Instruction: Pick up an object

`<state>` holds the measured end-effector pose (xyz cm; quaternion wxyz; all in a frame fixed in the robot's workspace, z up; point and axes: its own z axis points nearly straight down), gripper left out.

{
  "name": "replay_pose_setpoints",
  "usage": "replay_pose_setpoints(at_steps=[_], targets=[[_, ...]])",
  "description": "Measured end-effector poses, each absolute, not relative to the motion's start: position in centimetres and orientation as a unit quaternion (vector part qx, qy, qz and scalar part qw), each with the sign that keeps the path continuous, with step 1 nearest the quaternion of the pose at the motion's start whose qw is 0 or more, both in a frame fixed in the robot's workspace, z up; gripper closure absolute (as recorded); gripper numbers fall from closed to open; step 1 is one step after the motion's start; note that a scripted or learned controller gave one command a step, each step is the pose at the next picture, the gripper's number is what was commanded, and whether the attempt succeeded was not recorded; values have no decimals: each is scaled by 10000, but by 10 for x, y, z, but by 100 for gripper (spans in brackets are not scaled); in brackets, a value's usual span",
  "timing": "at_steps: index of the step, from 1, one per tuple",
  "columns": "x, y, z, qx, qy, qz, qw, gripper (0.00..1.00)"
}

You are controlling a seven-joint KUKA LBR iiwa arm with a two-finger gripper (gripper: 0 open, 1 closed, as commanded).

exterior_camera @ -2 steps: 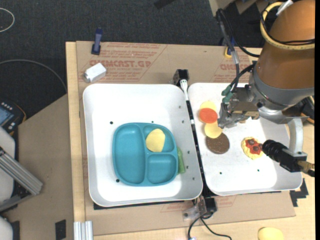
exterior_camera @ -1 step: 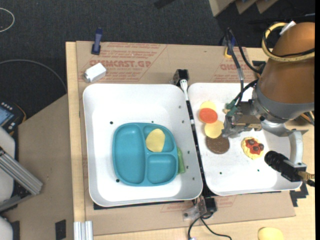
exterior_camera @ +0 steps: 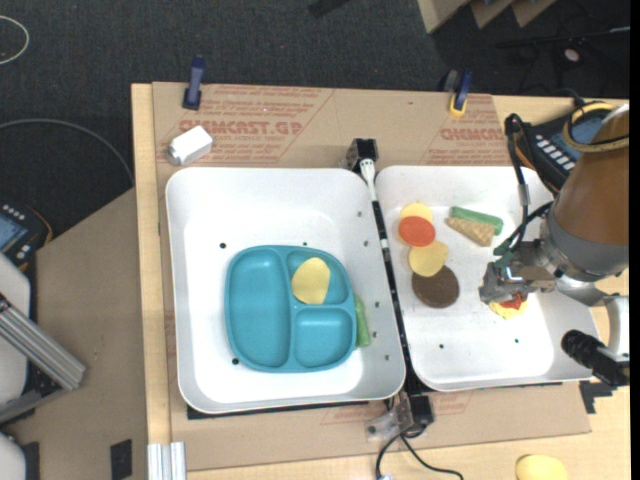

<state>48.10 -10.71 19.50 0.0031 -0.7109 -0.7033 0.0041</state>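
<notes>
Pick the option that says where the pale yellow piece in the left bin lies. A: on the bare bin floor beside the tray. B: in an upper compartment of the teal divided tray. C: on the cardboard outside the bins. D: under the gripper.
B: the pale yellow piece rests inside the teal divided tray, in its upper right compartment, within the left bin.

1. A robotics lab is indicated by a grey-and-orange industrial arm (exterior_camera: 590,208) mounted beside a board-topped bench (exterior_camera: 300,123).
2. Two white bins (exterior_camera: 200,268) are seen held to the board with clamps (exterior_camera: 194,81).
3. Loose cables (exterior_camera: 60,133) and an aluminium frame rail (exterior_camera: 40,353) are seen on dark carpet.
</notes>
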Motion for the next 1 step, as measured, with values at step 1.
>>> replay_pose_setpoints(at_steps=[1], targets=[[491, -15, 310, -7030, -7111, -57, -38, 100]])
